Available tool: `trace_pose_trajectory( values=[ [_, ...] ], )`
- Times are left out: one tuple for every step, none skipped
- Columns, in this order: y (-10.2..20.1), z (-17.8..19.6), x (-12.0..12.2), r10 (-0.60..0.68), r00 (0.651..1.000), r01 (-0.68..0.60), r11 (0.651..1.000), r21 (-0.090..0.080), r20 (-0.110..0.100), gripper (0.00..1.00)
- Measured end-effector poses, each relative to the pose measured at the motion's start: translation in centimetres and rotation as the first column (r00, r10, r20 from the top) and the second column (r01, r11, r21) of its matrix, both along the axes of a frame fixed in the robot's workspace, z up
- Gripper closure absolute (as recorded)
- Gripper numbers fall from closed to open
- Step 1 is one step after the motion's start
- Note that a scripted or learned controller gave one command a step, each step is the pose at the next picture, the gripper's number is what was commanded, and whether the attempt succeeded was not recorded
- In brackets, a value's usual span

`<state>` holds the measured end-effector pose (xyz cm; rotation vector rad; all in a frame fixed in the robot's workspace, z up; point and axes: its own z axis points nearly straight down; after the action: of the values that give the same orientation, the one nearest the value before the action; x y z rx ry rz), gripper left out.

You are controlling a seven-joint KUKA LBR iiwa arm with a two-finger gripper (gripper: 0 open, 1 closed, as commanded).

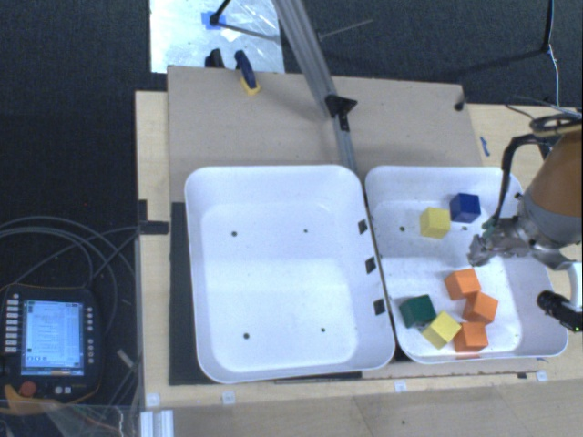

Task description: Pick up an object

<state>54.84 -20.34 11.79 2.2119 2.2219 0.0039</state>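
Blocks lie in the right bin (393, 209): nearest, an orange cube (471, 337), a yellow cube (442, 329) and a green cube (417, 310); farther, two more orange ones, another yellow, then a blue cube (465, 207). Gripper (480, 248) hangs just above them; its grasp I cannot tell.

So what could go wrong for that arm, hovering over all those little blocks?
The three orange cubes sit packed together, so the gripper might nudge them apart rather than catch one. The yellow cube touches the green cube, which could get dragged along. Blocks near the right white bin's wall leave little room.
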Motion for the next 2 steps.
trace_pose_trajectory(
  values=[
    [0.6, 4.7, 0.6, 0.001, 1.0, -0.001, 1.0, 0.001, 0.0, 1.0],
    [0.9, 9.3, 1.4, 0.001, 1.0, -0.001, 1.0, 0.0, 0.001, 1.0]
  ],
)
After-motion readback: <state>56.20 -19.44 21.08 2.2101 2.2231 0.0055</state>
